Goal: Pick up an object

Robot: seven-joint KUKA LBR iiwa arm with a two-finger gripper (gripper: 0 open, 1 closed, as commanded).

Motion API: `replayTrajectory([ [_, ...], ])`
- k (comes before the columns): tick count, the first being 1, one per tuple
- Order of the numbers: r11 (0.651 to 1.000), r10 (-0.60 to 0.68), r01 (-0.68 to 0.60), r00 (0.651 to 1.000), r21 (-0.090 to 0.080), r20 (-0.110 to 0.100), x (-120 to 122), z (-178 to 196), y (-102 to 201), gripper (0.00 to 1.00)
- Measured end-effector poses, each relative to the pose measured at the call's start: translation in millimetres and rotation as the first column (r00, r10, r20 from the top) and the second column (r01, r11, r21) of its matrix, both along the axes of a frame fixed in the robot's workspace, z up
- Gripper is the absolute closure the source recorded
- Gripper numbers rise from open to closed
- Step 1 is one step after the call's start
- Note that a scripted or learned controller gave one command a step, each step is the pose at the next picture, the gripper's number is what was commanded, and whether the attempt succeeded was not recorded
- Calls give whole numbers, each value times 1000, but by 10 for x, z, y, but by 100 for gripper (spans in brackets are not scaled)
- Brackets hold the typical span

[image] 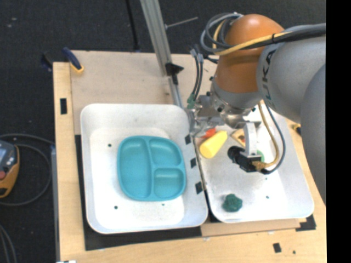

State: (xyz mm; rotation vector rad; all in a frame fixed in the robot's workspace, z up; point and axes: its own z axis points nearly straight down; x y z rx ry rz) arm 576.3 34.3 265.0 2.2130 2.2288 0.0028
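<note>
A yellow oblong object (pixel 213 144) with an orange-red tip (pixel 209 132) lies at the left edge of the right bin (pixel 285 196), tilted up to the right. My gripper (pixel 215 126) hangs right over its upper end, mostly hidden under the orange and grey wrist (pixel 241 64). Whether it touches the yellow object I cannot tell. A small dark green lump (pixel 232 203) rests near the front of the same bin, well apart from the gripper.
A teal divided plate (pixel 151 166) sits in the left bin (pixel 98 125). An aluminium post (pixel 159 37) rises behind the bins. Cables and a black fitting (pixel 244 159) hang from the wrist over the right bin.
</note>
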Motion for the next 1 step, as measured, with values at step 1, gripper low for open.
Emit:
replayTrajectory([
  [1,1000,-1,1,1000,-1,-4,60,-169,430,100],
])
